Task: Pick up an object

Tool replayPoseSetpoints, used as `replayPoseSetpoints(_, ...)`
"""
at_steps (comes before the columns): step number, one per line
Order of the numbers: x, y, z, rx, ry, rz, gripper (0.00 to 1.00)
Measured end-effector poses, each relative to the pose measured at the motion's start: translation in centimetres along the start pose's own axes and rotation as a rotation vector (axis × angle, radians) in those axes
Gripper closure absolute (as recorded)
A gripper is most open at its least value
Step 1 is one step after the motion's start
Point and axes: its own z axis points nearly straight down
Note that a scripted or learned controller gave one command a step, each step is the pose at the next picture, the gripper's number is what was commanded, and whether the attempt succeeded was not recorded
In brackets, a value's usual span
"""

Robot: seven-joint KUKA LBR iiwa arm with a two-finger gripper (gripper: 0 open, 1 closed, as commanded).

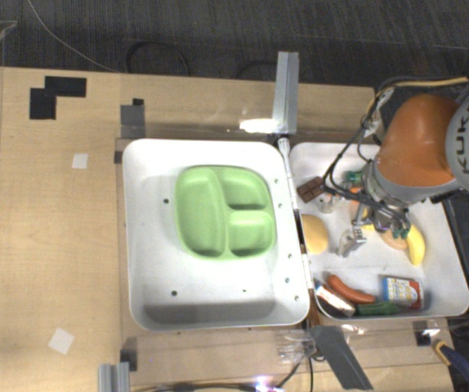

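Evidently the arm is in the approach step, its gripper (357, 237) low over the right bin (455, 292) with jaws that cannot be told open or closed, near the yellow banana (415, 246), so the next move likely calls for descending onto it

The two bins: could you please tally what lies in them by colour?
Green: 2, the divided tray in the left bin and a thin green piece in the right bin
Yellow: 2, banana, round pale item
Red: 1, sausage
Brown: 1, small block
White with red: 1, small bottle
Total: 7
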Motion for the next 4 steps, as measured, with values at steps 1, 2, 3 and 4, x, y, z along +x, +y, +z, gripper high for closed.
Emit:
replayPoseSetpoints(1,4.8,-0.5,-0.2,0.0,-0.003,0.084,0.0)
replayPoseSetpoints(2,-3.5,-2.7,0.2,-0.001,0.001,-0.138,0.0)
replayPoseSetpoints(3,-4.0,0.5,0.2,-0.002,0.002,-0.152,0.0)
replayPoseSetpoints(4,-4.6,0.6,-1.4,0.001,-0.016,-0.155,1.0)
